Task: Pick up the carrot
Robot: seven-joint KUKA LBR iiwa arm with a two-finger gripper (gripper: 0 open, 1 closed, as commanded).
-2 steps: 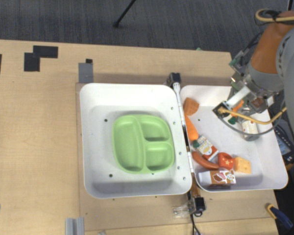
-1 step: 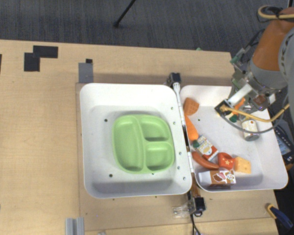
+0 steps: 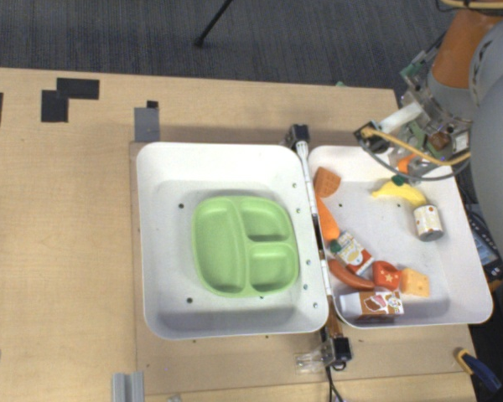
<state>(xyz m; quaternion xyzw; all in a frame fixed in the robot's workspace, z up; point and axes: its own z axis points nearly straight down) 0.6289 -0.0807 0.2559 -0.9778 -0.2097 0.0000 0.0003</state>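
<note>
In right bin (image 3: pixel 453 304): carrot (image 3: pixel 327 220) beside bottle (image 3: pixel 350 247), sausage (image 3: pixel 350 275); end effector (image 3: pixel 419 153) state unclear.

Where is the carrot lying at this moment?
The carrot lies in the right bin, along its left wall, between the brown wedge above and the small bottle below.

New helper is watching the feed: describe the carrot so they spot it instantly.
Find the right-hand shallow white bin. Along its left wall lies the long, slim orange carrot. Unlike the rounded brown bread slice above or the red sausage below, it tapers.
</note>
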